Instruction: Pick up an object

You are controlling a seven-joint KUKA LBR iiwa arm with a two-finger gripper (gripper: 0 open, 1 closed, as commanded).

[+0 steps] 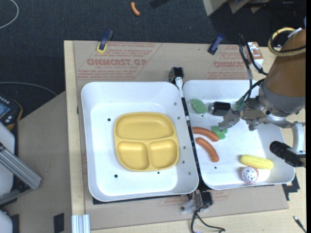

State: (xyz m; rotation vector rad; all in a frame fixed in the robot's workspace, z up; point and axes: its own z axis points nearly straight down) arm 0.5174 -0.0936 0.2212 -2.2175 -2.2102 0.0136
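Worktop [146, 62] of pale board, printed with red lettering, clamped along its far edge by a yellow-tipped clip [103, 41] and a blue clip [215, 44]. Beyond it, dark carpet floor [58, 13] with a small orange scrap [135, 8] lying on it.

Taking the divider between the two bins as the landmark: left of it, left bin [95, 130], white and shallow, holding a yellow compartment plate [146, 141] set near its middle, three sections, nothing in them.

Right of the divider, right bin [233, 178]. Closest to the divider, a green toy [198, 105] toward the far side, then two orange sausages: upper sausage [206, 133] and lower sausage [208, 149], both slanting away from the divider. Further right, the gripper [225, 125] reached down over a small green object [218, 134] just beside the upper sausage; fingers pointed down at that green piece, but how far apart and whether closed on anything could not be told. Furthest from the divider, toward the near edge, a yellow corn cob [256, 161] touching a white speckled ball [250, 174].
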